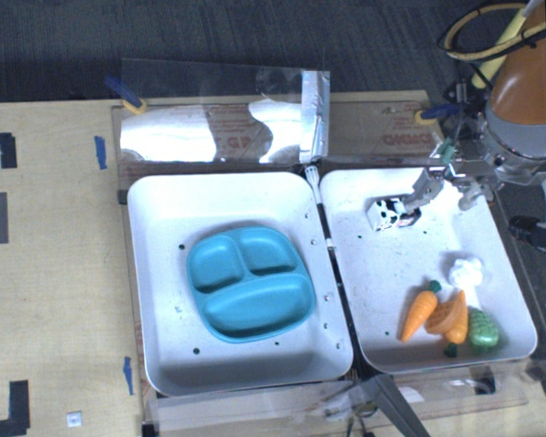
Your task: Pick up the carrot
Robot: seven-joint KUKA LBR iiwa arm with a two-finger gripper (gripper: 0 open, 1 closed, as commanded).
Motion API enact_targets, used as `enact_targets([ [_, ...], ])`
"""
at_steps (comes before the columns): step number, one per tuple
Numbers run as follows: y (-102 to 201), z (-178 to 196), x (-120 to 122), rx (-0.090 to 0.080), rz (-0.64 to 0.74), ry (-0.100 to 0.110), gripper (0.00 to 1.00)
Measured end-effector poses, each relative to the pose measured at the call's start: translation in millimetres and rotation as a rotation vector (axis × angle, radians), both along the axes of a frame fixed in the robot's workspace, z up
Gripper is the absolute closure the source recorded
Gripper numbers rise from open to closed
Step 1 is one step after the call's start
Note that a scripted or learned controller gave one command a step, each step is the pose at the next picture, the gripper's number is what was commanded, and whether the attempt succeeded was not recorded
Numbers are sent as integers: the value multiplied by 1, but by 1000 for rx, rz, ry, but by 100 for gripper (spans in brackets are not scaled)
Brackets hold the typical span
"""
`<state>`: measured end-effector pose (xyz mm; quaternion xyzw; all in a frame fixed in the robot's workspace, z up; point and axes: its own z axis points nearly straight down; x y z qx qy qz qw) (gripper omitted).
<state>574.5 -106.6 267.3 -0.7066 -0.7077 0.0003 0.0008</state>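
The carrot [417, 314] is orange with a green top and lies tilted near the front of the right bin [368, 281]. It touches a second orange toy [453, 315] on its right. My gripper [444, 199] hangs over the back right of that bin, well behind the carrot. It is open with nothing between its fingers. Its left finger [425, 189] points down toward a small black and white toy [388, 213].
A green toy [482, 331] and a white lump [465, 271] lie close to the carrot at the front right. The left bin [155, 228] holds a blue divided plate [249, 281]. A clear, reflective panel [222, 124] stands behind the bins.
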Motion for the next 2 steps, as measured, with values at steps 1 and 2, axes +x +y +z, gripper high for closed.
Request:
enact_targets([
  [1,-8,-101,-88,0,-142,6,0],
  [2,-55,-180,-87,-1,-146,-7,0],
])
